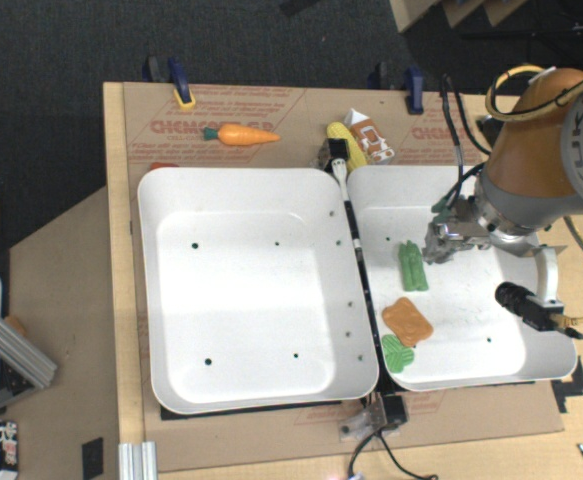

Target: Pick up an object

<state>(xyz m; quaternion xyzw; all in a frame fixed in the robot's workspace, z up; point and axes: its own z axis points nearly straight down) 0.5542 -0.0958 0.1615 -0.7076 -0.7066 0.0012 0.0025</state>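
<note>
The right bin (481, 193) holds three small things near its left side: a green ridged strip (412, 267), an orange-brown flat piece (407, 320) below it, and a bright green piece (396, 354) at the bin's front left corner. My gripper (441, 245) hangs over the right bin, just right of and slightly above the green strip. The arm's orange wrist band (541, 148) rises behind it. Nothing shows between the fingers.
The left bin (171, 208) lies beside the right one. On the cardboard behind the bins rest a toy carrot (241, 136), a yellow piece (343, 140) and a small printed carton (371, 140). Blue clamps (181, 83) hold the board's far edge. Cables run near the arm.
</note>
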